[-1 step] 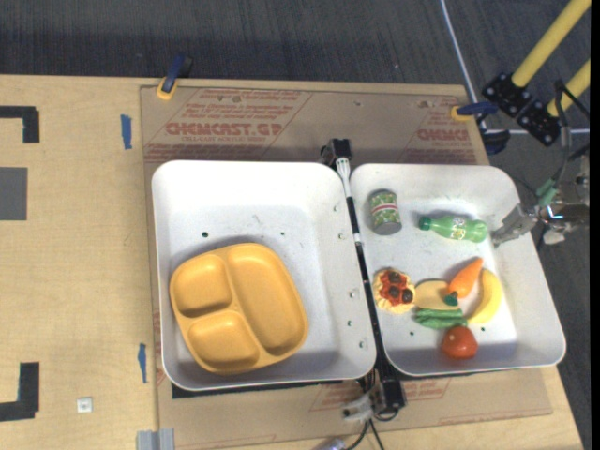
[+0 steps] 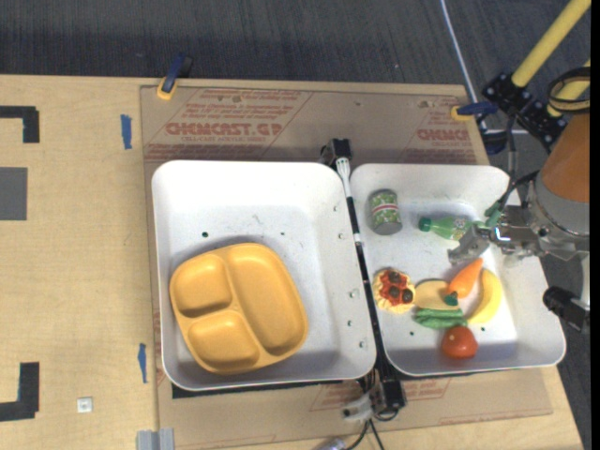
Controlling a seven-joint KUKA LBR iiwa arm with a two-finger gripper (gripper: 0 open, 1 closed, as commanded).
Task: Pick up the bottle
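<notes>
- One grey arm (image 2: 574, 181) with an orange band reaches in from the right edge, its wrist over the right rim of the right bin (image 2: 544, 331).
- End effector (image 2: 478, 240) sits low inside the right bin, just right of the green bottle (image 2: 442, 225); whether it is released or clenched cannot be told.
- Bottle lies on its side in the upper part of the right bin, right of a small green can (image 2: 383, 210).
- Below lie a carrot (image 2: 465, 277), banana (image 2: 487, 298), tomato (image 2: 459, 342) and a small yellow item with red and dark bits (image 2: 394, 289).
- Left bin (image 2: 187, 190) holds a yellow compartment tray (image 2: 237, 306).
- Both bins rest on a cardboard sheet (image 2: 281, 120) on the table (image 2: 66, 251); dark carpet (image 2: 234, 17) lies beyond.
</notes>
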